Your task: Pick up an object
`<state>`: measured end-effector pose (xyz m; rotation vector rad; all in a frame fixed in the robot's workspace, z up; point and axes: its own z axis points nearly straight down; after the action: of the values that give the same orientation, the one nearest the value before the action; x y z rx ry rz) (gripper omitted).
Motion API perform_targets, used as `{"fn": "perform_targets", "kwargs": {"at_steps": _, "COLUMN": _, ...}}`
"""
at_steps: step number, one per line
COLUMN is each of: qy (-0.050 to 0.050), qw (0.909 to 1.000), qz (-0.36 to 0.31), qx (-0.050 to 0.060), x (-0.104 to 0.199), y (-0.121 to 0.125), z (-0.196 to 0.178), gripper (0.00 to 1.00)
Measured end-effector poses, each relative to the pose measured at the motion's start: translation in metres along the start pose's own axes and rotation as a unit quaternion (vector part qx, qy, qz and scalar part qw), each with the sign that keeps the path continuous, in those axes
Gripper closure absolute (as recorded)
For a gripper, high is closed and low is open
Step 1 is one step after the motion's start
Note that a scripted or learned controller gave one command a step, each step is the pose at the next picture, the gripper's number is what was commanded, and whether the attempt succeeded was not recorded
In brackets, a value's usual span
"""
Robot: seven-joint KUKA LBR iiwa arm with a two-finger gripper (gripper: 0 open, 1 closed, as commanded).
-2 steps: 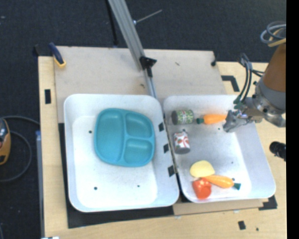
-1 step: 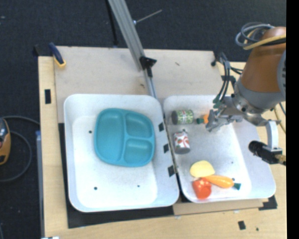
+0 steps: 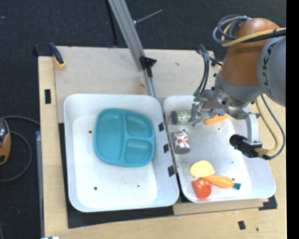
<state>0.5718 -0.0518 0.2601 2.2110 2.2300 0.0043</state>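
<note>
My gripper (image 3: 196, 114) hangs over the back left part of the right bin (image 3: 256, 183), under the orange wrist band. A small green can (image 3: 180, 116) lies on its side just left of it, very close or touching. An orange piece (image 3: 218, 118) lies just right of the gripper, partly hidden by the wrist. Further forward a silver and red can (image 3: 181, 141) lies by the bin's left wall. Near the front sit a yellow lemon-like piece (image 3: 202, 169), a toy carrot (image 3: 221, 181) and a red piece (image 3: 202, 188).
The left bin (image 3: 79, 183) holds a teal divided plate (image 3: 125, 136). A metal pole (image 3: 127, 26) slants across the back of the bench toward the wall between the bins. Cables and a black fitting (image 3: 245, 146) hang off the arm over the right bin.
</note>
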Motion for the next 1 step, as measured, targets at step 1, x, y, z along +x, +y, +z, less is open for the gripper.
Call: {"fn": "perform_targets", "kwargs": {"at_steps": 1, "qy": 0.0, "qw": 1.0, "qz": 0.001, "qx": 0.002, "x": 0.0506, "y": 0.0115, "z": 0.0147, "gripper": 1.0}}
